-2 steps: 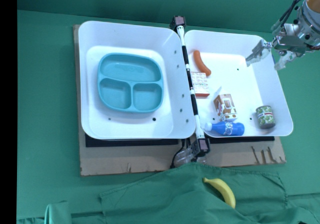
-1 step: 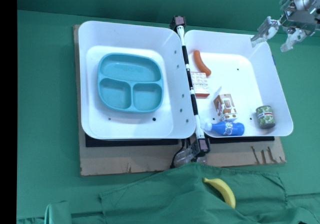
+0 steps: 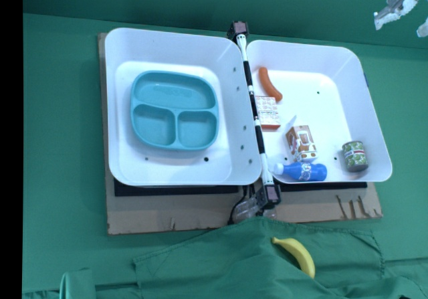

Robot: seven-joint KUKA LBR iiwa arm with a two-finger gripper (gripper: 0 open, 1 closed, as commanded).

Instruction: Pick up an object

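Gripper [image 3: 409,7] high at the upper right corner, well apart from both bins, fingers spread, pinching nothing. In the right bin [image 3: 374,100]: sausage [image 3: 270,83], small carton [image 3: 301,142], blue bottle [image 3: 302,171], green can [image 3: 355,156]. Teal divided plate [image 3: 175,110] in the left bin [image 3: 124,50].

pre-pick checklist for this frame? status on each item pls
1. Gripper clear of the bins: ok, it sits at the top right, off the right bin.
2. Nothing held between its fingers: ok.
3. Targets present in the right bin: ok: sausage, red box, small carton, blue bottle, green can.
4. Target with free space around it: ok for the can, which stands apart near the right wall; not ok for the bottle, close beside the carton.
5. Left bin contents: teal divided plate.
6. Stray items outside the bins: not ok, banana lies on the green cloth.
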